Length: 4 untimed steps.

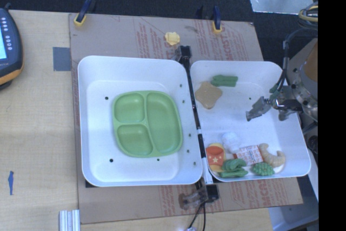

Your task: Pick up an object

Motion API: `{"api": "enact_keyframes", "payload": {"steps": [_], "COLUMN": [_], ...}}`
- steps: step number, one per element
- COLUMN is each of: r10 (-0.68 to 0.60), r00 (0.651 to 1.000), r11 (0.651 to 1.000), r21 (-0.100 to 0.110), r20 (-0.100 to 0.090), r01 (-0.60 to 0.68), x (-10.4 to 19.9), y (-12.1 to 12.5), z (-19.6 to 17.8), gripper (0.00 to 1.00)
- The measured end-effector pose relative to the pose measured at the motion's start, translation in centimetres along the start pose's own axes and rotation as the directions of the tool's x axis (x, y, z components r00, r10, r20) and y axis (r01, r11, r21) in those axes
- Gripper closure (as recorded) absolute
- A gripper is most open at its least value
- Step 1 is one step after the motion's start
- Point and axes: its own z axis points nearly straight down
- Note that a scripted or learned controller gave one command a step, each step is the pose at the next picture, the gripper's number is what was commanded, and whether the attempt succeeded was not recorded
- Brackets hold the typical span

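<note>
Two shallow white bins side by side on a sheet of cardboard over a wooden bench. Left bin bearing a green divided plate near its middle. Right bin holding the small things: a tan slice of toast near its upper left, a green pickle-like piece just above and to the right of it, and along the lower edge a crowded row of a red-and-yellow can, a white lump, a red-and-white packet, a pale curved piece and green leafy bits. Grey arm reaching in from the right, gripper over the bare middle of the right bin, apart from every item, nothing between its fingers; jaw spread too hard to tell. A small yellow scrap on the cardboard above the bins.
</note>
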Motion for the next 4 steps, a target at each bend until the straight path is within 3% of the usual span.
{"api": "enact_keyframes", "payload": {"steps": [1, 2, 3, 4], "r10": [-0.008, 0.001, 0.005, -0.008], "r00": [1.0, 1.0, 1.0, 1.0], "r11": [1.0, 1.0, 1.0, 1.0], "r21": [0.004, -0.001, -0.007, 0.001], "r20": [-0.002, 0.003, 0.006, -0.002], "r01": [0.008, -0.001, -0.005, 0.008], "x": [6.9, 2.5, -6.0, 4.4], "y": [2.9, 9.8, 16.2, 16.1], "z": [6.0, 13.3, 15.6, 15.6], "gripper": [0.0, 0.0, 0.0, 0.0]}}
